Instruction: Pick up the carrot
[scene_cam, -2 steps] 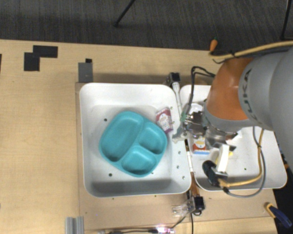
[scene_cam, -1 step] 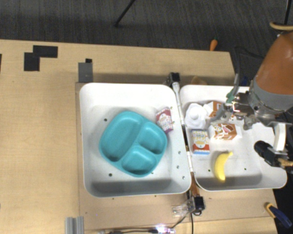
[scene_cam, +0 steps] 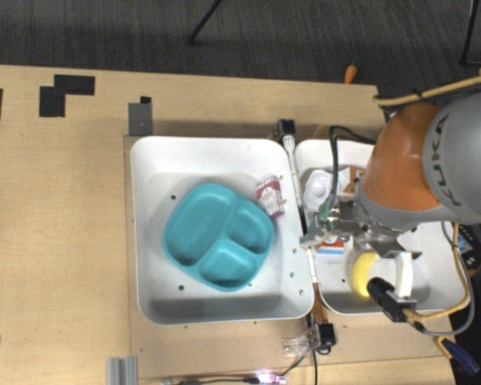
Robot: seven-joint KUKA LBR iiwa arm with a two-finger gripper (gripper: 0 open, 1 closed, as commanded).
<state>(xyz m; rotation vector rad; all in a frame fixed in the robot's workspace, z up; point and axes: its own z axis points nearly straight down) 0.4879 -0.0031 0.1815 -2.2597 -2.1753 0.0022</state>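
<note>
**Desk:** What did the overhead camera catch at the bench?

**Photographer:** Two shallow white bins sat side by side on the pale bench (scene_cam: pixel 56 239). The left bin (scene_cam: pixel 156 295) held a teal divided plate (scene_cam: pixel 218 235), lying flat near its middle. A small maroon-and-white packet (scene_cam: pixel 270 196) lay just beside the plate's far right edge, close to the bin's right wall.

**Desk:** And the arm?

**Photographer:** The grey arm (scene_cam: pixel 465 159), with its orange band above the wrist, reached in from the right. It hung over the right bin (scene_cam: pixel 337 299) and covered much of it. The gripper (scene_cam: pixel 329 224) sat at that bin's left side, near the wall it shares with the left bin. Whether it was open or closed, and what if anything it held, could not be told from this angle.

**Desk:** Where was the carrot?

**Photographer:** It could not be picked out for certain. An orange sliver (scene_cam: pixel 354 175) showed in the far part of the right bin, against the arm's edge and mostly hidden by it. That may have been it. It lay on the gripper's far side, apart from it.

**Desk:** Anything else in that bin?

**Photographer:** A white rounded object (scene_cam: pixel 317 188) lay at the far left. A small red, white and blue item (scene_cam: pixel 330 249) sat just on the gripper's near side. A yellow round object (scene_cam: pixel 359 269) lay toward the near end, partly under the wrist.
</note>
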